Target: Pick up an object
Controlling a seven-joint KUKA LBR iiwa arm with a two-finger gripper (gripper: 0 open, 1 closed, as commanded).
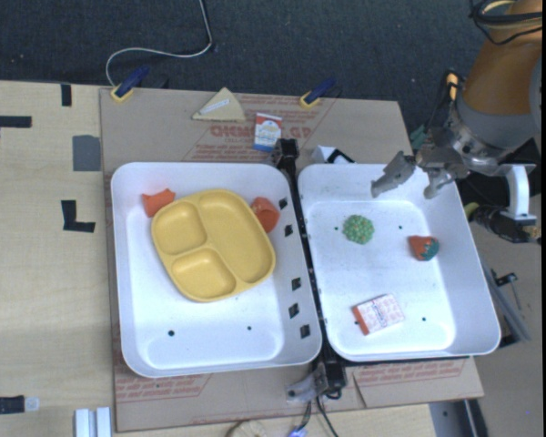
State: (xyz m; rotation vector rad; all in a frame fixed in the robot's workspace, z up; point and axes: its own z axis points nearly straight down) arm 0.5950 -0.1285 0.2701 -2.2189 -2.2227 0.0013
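Note:
In the right bin (pixel 455 335) lie a green bumpy ball (pixel 358 229), a small red and teal object (pixel 423 248) and a red and white packet (pixel 378 314). My gripper (pixel 411 179) hangs over the bin's far right part, open, its two grey fingers spread with nothing between them. It stands above and behind the green ball and the red and teal object, apart from both.
The left bin (pixel 136 326) holds a yellow divided plate (pixel 213 243), an orange piece (pixel 157 200) at its far left and an orange cup (pixel 266 213) by the plate's right rim. A small red and white carton (pixel 267 132) and a tan wedge (pixel 221 106) lie behind the bins.

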